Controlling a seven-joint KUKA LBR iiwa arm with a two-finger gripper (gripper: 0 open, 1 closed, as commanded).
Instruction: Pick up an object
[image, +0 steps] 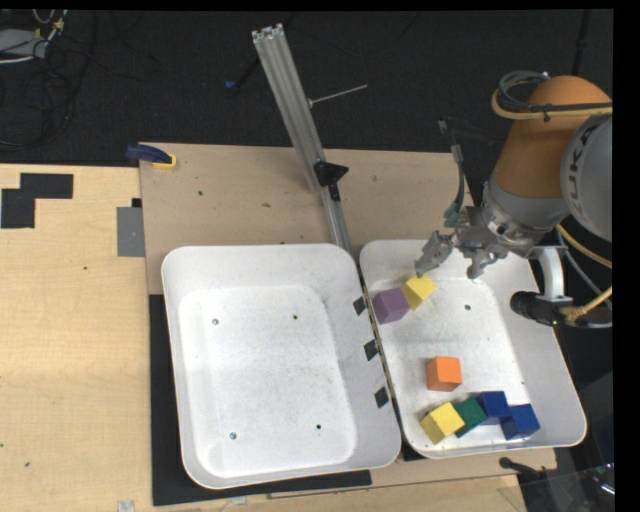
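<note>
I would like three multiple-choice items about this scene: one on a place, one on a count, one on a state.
1. Where does the orange block lie?
A. in the right bin
B. in the left bin
C. on the bench

2. How many yellow blocks are in the right bin?
A. one
B. two
C. four

3. How does the end effector stand?
A. open above the bin, holding nothing
B. shut on the orange block
C. shut on a blue block

Answers:
1. A, it sits mid-floor of the right bin.
2. B, one yellow block beside the purple block, another near the front.
3. A, its fingers are spread with nothing between them.
</note>
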